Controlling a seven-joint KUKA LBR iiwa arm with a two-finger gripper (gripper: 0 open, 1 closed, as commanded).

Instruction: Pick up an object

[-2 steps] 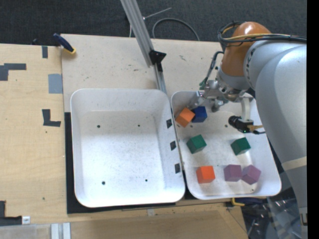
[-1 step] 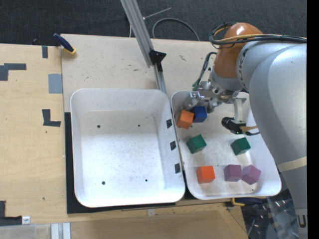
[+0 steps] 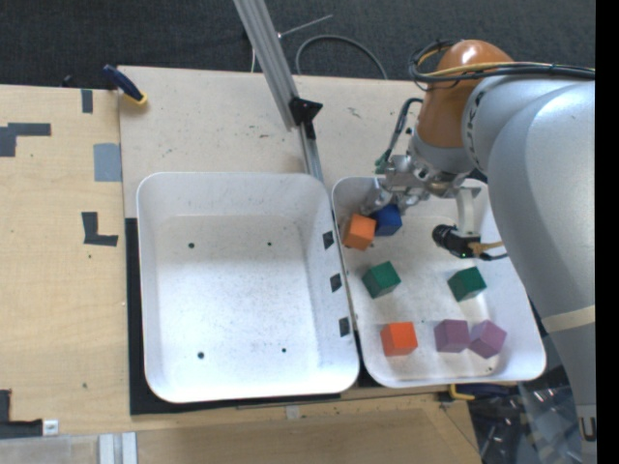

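The grey arm's two-finger gripper [image 3: 389,204] is seen at the upper left corner of the right shallow white bin [image 3: 517,361], right of centre in the frame. A small blue cube [image 3: 389,221] lies just below it, touching a small orange cube [image 3: 360,230] on its left. Whether the jaws are wide, narrow or holding the blue cube cannot be told. Two green cubes [image 3: 381,278], a second orange cube [image 3: 398,337] and two purple cubes [image 3: 452,335] lie lower in that bin.

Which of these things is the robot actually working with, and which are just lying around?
Part of the job: gripper, low over the blue cube and orange cube; other cubes in the right bin.

Just lying about: left bin, blue-and-yellow clamp, black cable.
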